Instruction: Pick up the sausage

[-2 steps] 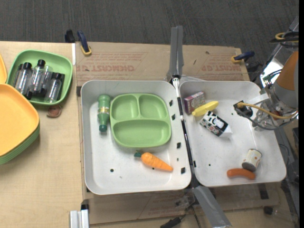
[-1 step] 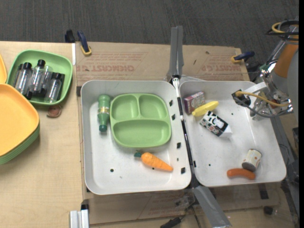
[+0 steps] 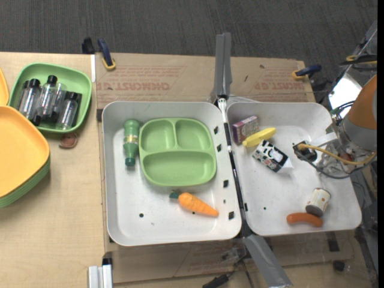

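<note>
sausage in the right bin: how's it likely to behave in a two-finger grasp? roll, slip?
The sausage looks like a smooth, glossy toy, so it may slip between the fingers. Its rounded, slightly curved shape suggests it could roll if nudged sideways. It lies close to the small jar and the right bin's front wall, so clearance probably is tight.

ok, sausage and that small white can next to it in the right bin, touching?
Cannot tell. In the camera view the can sits just above the sausage, and their edges meet or overlap in the image, with no plain gap or contact visible.
</note>
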`<act>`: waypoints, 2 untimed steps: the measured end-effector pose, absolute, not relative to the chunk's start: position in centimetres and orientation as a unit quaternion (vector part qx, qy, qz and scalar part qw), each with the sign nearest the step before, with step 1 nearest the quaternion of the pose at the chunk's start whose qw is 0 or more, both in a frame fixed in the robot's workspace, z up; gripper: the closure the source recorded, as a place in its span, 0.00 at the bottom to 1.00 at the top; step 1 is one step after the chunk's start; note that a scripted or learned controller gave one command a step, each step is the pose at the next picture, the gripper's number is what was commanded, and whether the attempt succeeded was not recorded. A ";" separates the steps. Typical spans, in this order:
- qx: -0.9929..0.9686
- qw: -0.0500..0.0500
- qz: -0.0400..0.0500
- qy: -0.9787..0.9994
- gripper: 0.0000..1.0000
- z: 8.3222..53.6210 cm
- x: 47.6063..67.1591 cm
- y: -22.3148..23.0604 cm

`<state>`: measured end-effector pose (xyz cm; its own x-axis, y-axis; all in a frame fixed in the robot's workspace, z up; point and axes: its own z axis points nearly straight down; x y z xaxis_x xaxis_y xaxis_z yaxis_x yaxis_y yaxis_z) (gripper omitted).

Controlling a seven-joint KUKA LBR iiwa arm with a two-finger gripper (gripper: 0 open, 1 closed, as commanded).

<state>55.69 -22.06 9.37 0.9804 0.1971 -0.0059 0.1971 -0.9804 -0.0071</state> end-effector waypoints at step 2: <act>-0.980 0.001 0.002 -0.197 1.00 10.2 54.3 -22.2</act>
